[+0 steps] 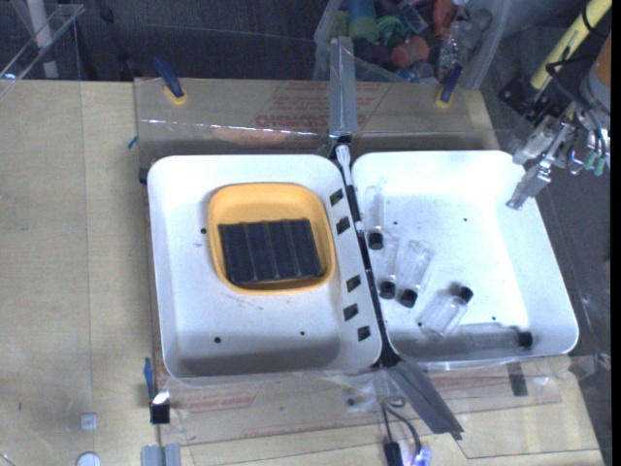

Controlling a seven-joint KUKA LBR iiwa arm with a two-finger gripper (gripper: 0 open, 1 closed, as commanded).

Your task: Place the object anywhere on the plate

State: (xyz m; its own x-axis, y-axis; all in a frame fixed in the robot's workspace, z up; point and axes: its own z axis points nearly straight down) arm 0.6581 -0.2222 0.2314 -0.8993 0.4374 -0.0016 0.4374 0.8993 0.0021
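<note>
On the counter (68, 260) sit two white bins side by side. The left bin (179, 260) holds a yellow plate (223, 207) with a dark ribbed tray (270, 250) lying flat on it. The right bin (505, 260) holds several clear vials with black caps: one vial (445, 308) lies tilted near the middle front, two more (406, 265) lie close to the divider, and a long one (490, 336) lies along the front wall. None touches the plate. The hand (532, 178) hangs over the right bin's far right corner, well apart from the vials; whether it is open, I cannot tell, and nothing shows in its grasp.
</note>
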